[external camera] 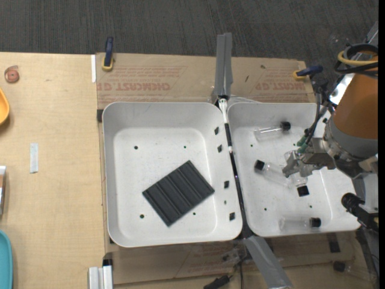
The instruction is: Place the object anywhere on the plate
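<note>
Jaws (pixel 296 166) are hanging over the right bin (pixel 243 161) among clear vials, open or closed unclear. Dark ribbed plate (pixel 178 192) is lying in the left bin (pixel 117 161).

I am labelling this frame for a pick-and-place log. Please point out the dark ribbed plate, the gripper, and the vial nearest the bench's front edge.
dark ribbed plate (pixel 178 192): camera view, centre of its top face.
gripper (pixel 293 165): camera view, at its fingertips.
vial (pixel 299 223): camera view, clear body left of its black cap.
</note>
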